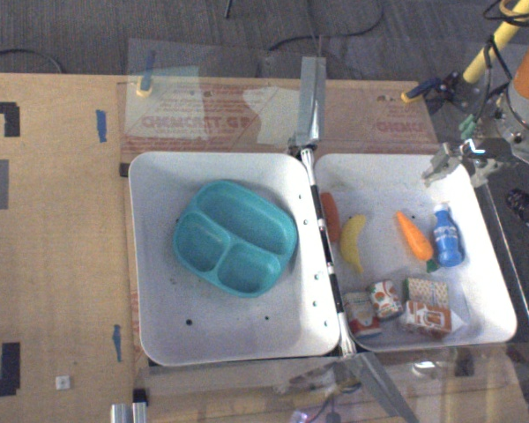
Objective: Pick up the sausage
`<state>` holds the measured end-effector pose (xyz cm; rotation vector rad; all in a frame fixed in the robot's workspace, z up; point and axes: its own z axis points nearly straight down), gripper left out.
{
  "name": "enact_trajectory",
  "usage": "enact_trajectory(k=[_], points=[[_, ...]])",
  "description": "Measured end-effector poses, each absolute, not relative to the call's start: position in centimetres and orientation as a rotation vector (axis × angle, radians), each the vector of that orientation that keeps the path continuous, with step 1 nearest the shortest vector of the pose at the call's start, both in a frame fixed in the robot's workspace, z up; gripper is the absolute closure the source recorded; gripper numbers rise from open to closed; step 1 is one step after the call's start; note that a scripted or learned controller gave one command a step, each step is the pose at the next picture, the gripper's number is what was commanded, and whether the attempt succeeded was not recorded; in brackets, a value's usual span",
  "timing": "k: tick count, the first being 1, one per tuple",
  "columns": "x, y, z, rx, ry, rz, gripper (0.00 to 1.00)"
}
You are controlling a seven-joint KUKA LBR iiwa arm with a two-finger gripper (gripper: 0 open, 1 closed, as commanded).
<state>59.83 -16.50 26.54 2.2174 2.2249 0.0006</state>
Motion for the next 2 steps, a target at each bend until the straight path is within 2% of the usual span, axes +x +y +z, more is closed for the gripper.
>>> enact_trajectory(k=[1,2], points=[[60.7,-16.4,30.1,2.228,2.211,0.002,0.0],[61.2,-9.0,18.2,2.104,2.332,0.001,0.0]])
